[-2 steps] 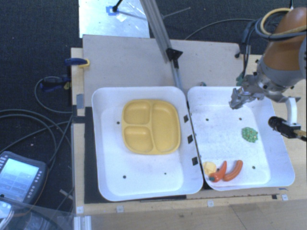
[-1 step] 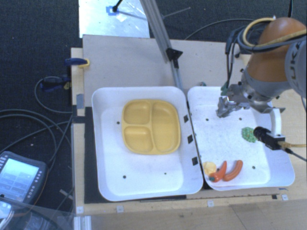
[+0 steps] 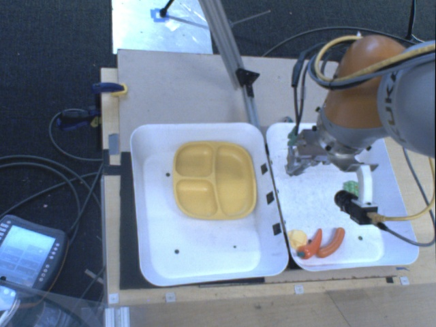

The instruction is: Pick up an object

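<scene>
So the pick hasn't happened yet, far as I can tell. The grey arm with the orange band (image 3: 364, 80) is reaching in from the right, and its claw (image 3: 298, 163) hangs over the upper left part of the right-hand shallow white plastic bin (image 3: 398, 251), close to the wall it shares with the other bin. There's nothing I can see in the claw and nothing directly under it except bare bin floor. Whether it's released or clenched I honestly cannot tell; from this angle it's just a dark metal lump.

The stuff worth grabbing sits along the near edge of that right bin: a small yellow round toy (image 3: 297, 238), a red-orange chili-shaped toy (image 3: 310, 245) right against it, and an orange sausage-shaped toy (image 3: 331, 242) just beside that. There's also a small green toy (image 3: 351, 187) further up, half tucked behind the white bracket and black cable fitting (image 3: 352, 206) hanging off the arm. All of them are well apart from the claw, so basically everything is left: move over a target, come down, close, lift.

The left-hand white bin (image 3: 153, 251) holds a yellow plastic divided plate with three compartments (image 3: 214, 180), lying flat. Could be a target too, but it looks like an awkward grab.

Hard to make out: the green thing's shape is mostly hidden, and the arm's bulk covers the top right of the right bin, so something could be under there. The plywood counter (image 3: 177, 87) around the bins looks bare apart from a clamp on the left edge.
</scene>
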